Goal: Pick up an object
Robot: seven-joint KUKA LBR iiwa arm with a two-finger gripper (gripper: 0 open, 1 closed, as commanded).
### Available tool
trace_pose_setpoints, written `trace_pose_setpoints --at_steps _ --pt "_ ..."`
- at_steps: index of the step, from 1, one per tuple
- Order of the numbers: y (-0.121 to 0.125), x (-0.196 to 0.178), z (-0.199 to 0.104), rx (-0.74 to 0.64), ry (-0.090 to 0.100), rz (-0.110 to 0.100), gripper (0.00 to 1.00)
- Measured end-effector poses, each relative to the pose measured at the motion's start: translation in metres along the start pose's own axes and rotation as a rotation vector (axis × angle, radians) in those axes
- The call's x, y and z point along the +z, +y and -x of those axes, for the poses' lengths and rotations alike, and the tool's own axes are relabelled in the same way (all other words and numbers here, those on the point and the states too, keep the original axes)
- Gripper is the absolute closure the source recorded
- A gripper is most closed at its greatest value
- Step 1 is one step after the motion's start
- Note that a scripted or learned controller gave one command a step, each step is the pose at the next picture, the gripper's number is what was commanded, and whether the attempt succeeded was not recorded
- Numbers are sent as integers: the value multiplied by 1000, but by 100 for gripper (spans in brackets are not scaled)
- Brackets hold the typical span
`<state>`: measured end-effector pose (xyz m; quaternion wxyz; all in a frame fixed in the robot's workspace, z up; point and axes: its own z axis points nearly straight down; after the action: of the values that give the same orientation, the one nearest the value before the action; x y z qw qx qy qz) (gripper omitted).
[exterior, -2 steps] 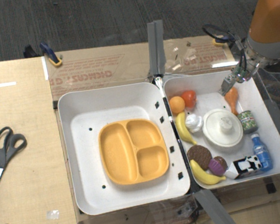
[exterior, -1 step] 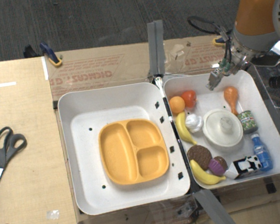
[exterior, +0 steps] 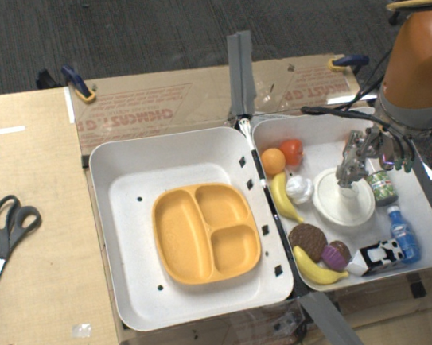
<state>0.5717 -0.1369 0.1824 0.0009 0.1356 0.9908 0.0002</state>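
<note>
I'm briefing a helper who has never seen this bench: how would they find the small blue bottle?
Go to the right-hand white bin, the one crowded with toy food. Look toward its near right corner, where the blue bottle lies beside a black-and-white carton. It is the only blue item; the small can above it is green.

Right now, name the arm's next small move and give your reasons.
Probably a short straight descent. The end effector hangs over the white bowl in the right bin, apparently not yet gripping it. The green can sits close on the bowl's right side, so sideways drift risks a bump.
</note>
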Motion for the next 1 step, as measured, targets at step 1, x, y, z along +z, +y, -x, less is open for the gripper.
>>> trace_pose_setpoints --at_steps 1 --pt "0 0 0 1 0 0 0"
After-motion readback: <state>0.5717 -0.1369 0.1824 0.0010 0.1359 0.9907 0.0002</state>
